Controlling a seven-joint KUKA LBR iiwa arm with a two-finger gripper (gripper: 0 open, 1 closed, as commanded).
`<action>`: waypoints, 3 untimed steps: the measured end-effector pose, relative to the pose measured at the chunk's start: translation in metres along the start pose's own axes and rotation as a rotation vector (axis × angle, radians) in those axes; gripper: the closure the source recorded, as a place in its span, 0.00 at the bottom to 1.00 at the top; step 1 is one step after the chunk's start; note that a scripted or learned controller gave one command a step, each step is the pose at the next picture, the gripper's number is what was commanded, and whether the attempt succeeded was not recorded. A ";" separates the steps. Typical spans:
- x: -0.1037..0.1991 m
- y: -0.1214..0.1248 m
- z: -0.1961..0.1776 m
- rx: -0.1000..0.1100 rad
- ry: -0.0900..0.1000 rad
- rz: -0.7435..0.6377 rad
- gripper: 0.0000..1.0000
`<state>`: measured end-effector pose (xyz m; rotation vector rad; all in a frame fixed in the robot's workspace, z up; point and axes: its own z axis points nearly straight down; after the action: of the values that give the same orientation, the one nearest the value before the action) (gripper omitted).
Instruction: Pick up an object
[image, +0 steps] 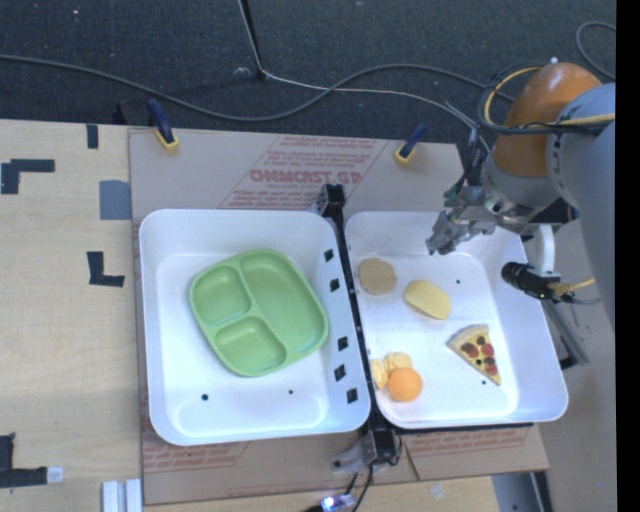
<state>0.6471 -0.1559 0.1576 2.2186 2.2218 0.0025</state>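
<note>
Nothing is lifted yet: the tool (441, 243), its grip impossible to tell, hangs over the right bin (520, 345) near the tan cookie (377, 275) and yellow piece (428, 298)

In the right bin (530, 395), a round biscuit (377, 275) and a yellow piece (428, 299) are crowding the upper middle, a pizza slice (476, 352) is lying right of centre, and an orange ball (404, 384) is pressing against the divider wall; bare floor is lying between them.
</note>
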 end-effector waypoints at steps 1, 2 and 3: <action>-0.004 -0.008 -0.056 -0.001 -0.001 0.001 1.00; -0.003 -0.008 -0.081 0.001 0.000 0.000 1.00; 0.045 -0.016 -0.087 0.004 0.001 -0.001 1.00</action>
<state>0.6312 -0.1111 0.2447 2.2194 2.2258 -0.0013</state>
